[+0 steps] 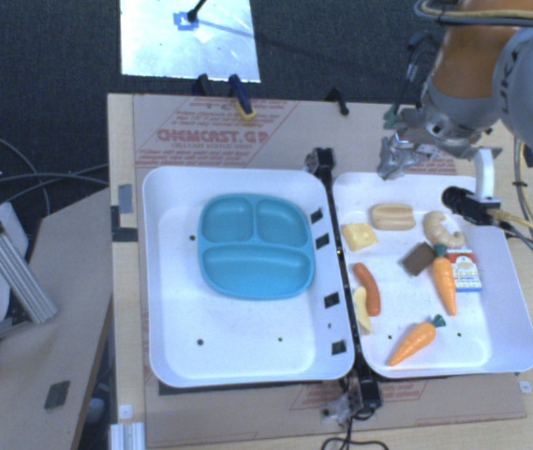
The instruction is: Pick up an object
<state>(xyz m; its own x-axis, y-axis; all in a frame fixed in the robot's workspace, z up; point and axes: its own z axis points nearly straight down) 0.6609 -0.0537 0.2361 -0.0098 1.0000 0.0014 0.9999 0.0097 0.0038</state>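
Gripper [399, 162] is being held upper right, above right bin [514, 345]; finger state cannot be told | bread roll [392, 217] is lying just below | judged light, rigid plastic; best pinched across short sides

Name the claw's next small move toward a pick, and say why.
Probably come forward over the right bin and lower toward the tan bread piece. The claw hangs at that bin's far edge with nothing seen in it, and the bread piece is the nearest item, lying apart from the cheese wedge and the other toys.
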